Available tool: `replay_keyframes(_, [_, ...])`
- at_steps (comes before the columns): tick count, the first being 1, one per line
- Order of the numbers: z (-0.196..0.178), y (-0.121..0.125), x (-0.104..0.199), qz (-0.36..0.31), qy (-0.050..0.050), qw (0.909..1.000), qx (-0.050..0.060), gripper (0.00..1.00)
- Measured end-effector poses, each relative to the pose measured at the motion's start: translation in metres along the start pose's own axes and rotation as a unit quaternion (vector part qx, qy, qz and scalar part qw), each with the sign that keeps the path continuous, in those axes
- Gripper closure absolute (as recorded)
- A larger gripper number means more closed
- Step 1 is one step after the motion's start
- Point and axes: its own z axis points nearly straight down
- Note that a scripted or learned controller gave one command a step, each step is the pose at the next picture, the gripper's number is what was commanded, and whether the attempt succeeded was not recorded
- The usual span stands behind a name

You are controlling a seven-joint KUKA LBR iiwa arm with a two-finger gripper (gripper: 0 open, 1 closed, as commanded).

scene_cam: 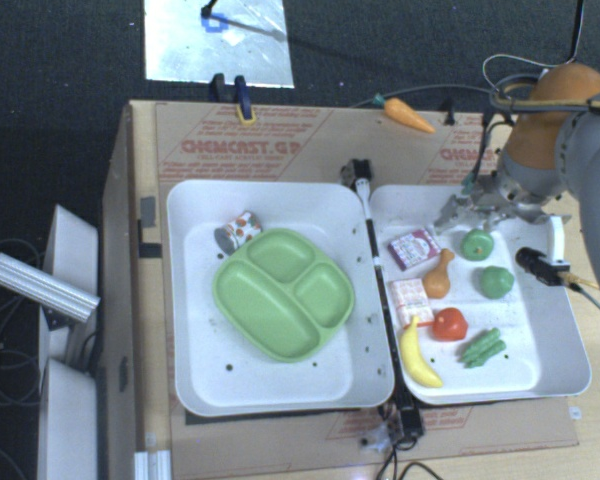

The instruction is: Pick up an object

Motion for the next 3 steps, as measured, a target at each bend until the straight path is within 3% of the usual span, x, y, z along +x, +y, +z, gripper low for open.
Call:
replay_keyframes(2, [0.0,0.0,-0.015,0.002,0.0,1.0,0.0,0.0])
replay_keyframes(3, [0.0,0.0,0.024,0.0,0.001,1.0,0.0,0.0])
